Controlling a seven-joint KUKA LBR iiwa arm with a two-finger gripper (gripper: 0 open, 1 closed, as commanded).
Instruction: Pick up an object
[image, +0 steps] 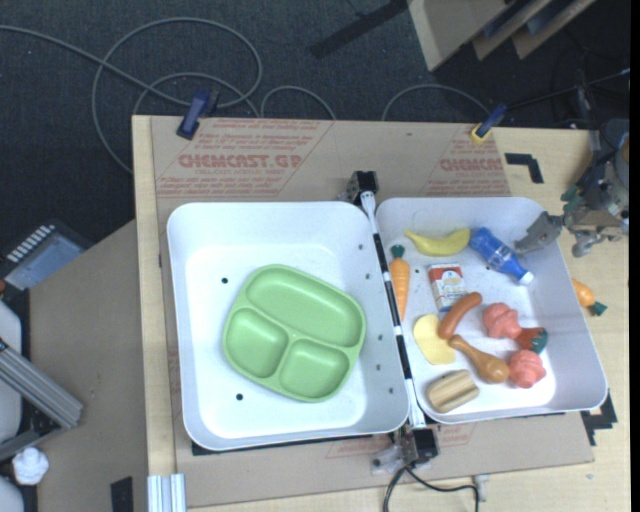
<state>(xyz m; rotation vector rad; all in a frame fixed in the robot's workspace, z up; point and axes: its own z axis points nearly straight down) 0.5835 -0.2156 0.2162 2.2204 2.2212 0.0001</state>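
Presently, status: pick not begun.
- Gripper: upper right of the frame, at the far rim of the right bin; finger state cannot be told; nothing seen between them.
- Candidate objects, all lying in the right bin: banana, blue bottle, carrot, small carton, sausage, drumstick, bread roll.
- Left bin: green divided tray.
- Remaining: descend, close, lift.

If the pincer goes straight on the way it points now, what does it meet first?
Probably the blue plastic bottle in the right white bin: the pincer points left and down toward it, though depth is unclear.
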